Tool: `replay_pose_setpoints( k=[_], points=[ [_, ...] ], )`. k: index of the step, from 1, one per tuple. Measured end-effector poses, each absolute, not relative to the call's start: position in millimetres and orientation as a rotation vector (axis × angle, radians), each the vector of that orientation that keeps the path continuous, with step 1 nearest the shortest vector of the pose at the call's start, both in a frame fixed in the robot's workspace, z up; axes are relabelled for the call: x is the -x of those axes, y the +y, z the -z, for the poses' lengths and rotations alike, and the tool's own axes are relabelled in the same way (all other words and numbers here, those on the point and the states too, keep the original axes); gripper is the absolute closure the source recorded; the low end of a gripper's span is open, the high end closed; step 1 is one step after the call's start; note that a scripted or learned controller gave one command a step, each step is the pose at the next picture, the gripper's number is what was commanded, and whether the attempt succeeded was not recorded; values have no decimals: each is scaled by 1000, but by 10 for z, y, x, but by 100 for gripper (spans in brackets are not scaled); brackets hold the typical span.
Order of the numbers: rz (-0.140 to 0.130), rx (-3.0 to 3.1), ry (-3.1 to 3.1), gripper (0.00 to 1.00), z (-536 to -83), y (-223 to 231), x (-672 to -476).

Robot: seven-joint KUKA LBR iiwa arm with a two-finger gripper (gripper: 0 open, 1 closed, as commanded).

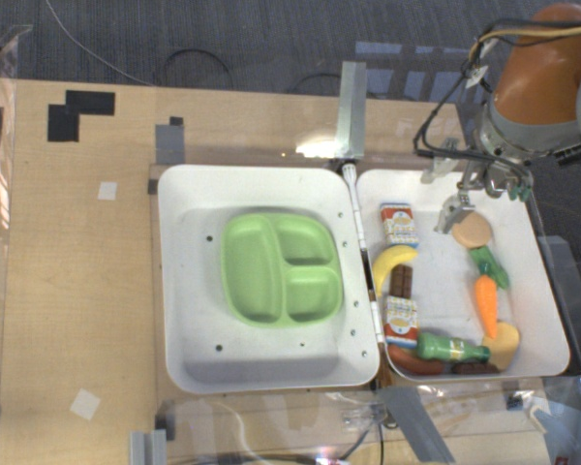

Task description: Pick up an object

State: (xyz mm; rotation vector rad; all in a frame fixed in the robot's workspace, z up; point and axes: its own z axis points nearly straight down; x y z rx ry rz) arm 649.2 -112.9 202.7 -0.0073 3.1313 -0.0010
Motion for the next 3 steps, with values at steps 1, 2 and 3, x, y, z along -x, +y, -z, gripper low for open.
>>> replay_pose_setpoints(
  k=[1,2,3],
  points=[
    [3,208,3123,0,-972,-1470,-6166],
    [5,250,3117,0,-902,-1484,-5708],
    [12,258,3097,100,-1057,-1470,-5767]
  ],
)
